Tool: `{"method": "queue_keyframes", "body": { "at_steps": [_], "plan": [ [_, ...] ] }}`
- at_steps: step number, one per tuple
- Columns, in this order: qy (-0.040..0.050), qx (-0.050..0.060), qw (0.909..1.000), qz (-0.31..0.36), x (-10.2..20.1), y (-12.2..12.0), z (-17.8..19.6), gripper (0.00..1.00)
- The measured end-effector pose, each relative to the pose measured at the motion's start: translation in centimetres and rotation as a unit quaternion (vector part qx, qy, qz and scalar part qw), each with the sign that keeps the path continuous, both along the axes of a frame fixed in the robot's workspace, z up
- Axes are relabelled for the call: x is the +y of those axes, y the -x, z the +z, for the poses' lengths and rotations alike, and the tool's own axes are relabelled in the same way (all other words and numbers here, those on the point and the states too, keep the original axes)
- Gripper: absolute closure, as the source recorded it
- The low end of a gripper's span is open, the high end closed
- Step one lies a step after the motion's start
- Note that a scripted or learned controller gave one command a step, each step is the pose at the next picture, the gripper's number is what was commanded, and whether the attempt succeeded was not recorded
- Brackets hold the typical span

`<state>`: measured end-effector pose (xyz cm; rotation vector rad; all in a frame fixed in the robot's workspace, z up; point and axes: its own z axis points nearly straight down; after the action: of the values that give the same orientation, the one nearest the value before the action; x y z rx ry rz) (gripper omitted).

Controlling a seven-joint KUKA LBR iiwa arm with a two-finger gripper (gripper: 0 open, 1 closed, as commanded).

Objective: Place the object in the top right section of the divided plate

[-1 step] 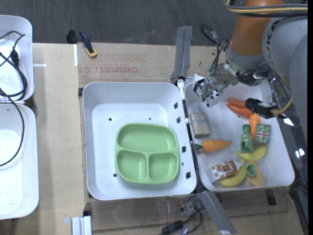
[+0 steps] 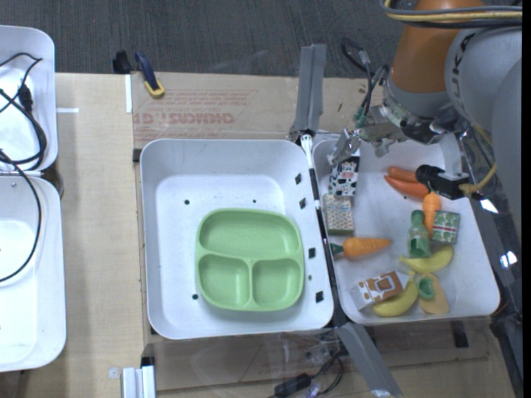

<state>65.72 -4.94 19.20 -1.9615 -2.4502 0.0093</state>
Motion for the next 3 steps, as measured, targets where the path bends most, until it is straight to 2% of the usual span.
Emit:
{"method": "queue_keyframes", "body": {
  "at_steps": [1, 2, 3],
  "plan": [
    [0.0009, 0.002, 1.0, 0.001, -0.1, -0.1, 0.5, 1.0],
    [-0.0004, 0.0, 0.9962, 0.087, 3.7, -0.3, 14.5, 1.0],
    [-0.0012, 0.001, 0.9857, 0.168, 14.2, 2.1, 6.0, 1.0]
  ]
}}
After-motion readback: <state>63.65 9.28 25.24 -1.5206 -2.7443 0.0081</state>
